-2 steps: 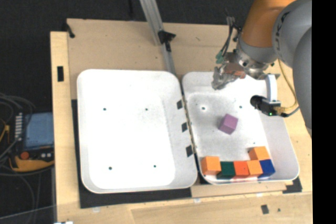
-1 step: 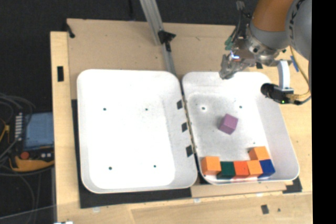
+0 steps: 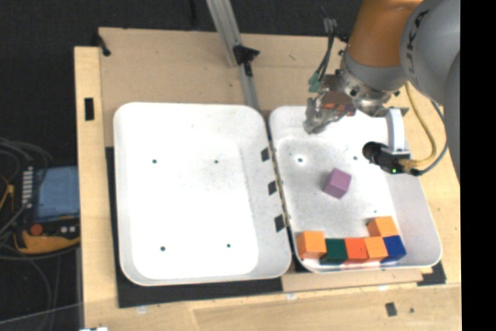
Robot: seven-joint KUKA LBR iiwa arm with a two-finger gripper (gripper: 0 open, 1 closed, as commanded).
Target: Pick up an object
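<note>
At nine o'clock on the tabletop sits the left bin, white and speckled. Just beside it, touching along the middle seam, lies the right bin. Near that bin's centre rests a purple cube, tilted a little, apart from everything else. Along the six o'clock wall runs a row of blocks, touching one another: an orange block, a green block, a red-orange block, another orange one and a blue block, with a further orange-brown block just behind the row's right end. Up at twelve o'clock of the right bin my hand hangs over the rim, well apart from the purple cube. Whether it is parted or together, I cannot tell. My arm comes in from three o'clock.
</note>
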